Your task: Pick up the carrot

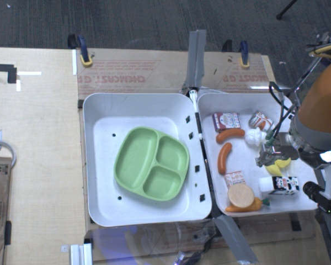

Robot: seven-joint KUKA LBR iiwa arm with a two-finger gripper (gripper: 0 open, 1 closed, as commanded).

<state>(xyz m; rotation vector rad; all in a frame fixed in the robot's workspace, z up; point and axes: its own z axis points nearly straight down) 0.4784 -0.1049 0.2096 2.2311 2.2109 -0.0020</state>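
The carrot (256, 206), orange with a small green top, lies along the near wall of the right bin (248, 99). A round tan bun (240, 195) overlaps its left part. My gripper (267, 159) hangs over the right side of that bin, just above a yellow item (279, 167). It is well behind and to the right of the carrot and not touching it. The grey arm with its orange band (320, 101) comes in from the right.
The right bin also holds two orange-red sausages (230, 135) (224, 157), a red-and-white box (227, 120), a small packet (235, 178), a black-and-white carton (282, 185), a white lump (255, 137) and a can (259, 118). A green divided plate (152, 163) sits in the left bin (99, 148).
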